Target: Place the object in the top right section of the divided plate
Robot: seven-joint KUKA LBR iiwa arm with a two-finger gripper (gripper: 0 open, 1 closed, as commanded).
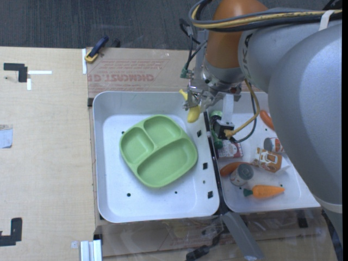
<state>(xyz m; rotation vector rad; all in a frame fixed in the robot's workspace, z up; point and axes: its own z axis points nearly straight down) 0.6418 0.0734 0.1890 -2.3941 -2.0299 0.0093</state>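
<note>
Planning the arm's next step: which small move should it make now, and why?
Probably shift left and toward the camera: the gripper seems to hold a yellow object over the left bin's right edge, just short of the green plate, whose sections look bare.

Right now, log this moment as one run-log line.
gripper: above left bin's top right corner, yellow object between fingers | green divided plate: in left bin, sections bare | carrot: right bin
</note>
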